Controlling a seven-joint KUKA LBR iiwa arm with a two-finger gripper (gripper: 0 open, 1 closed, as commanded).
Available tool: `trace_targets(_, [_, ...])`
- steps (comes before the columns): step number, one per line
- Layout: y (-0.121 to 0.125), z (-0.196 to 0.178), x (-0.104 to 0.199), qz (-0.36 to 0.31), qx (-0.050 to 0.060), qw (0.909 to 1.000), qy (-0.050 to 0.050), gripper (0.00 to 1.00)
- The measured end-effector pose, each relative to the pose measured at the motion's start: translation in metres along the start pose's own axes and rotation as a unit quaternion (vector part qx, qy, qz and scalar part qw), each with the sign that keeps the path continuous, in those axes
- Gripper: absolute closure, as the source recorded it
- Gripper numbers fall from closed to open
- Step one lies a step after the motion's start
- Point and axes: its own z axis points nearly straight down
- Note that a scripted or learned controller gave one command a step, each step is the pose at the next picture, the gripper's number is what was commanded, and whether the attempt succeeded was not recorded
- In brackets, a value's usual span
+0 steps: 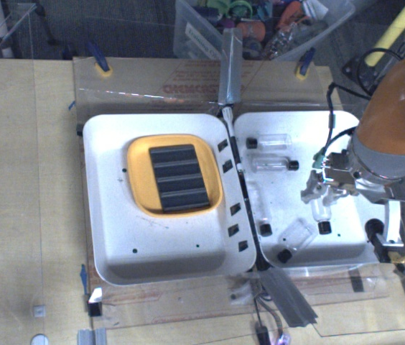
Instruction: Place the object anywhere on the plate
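Gripper [322,192] hangs low over the right-hand bin [346,246], under the grey wrist and the orange band of the arm [396,113] that comes in from the right; whether it is wide or narrow cannot be told, since the metal parts blur together and a small clear thing [322,208] lies right at its tip. That clear thing, with a dark cap [324,227] just below it, may be between the tips or merely beneath them; this cannot be judged. Other clear vials with dark caps lie around the same bin: two near its upper left [271,153] and one near its lower left [296,236], tilted. The yellow plate [136,165], bearing dark ribbed slats [179,178], sits in the left bin [109,250], well apart from the gripper and straight to its left, across the divider [240,185]. So the coming move is likely a leftward carry over that divider.
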Motion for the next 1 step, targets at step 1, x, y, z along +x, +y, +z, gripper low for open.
trace_targets(1, [0.0000,-0.0001,0.0000,0.000,0.000,1.0000,0.000,0.00])
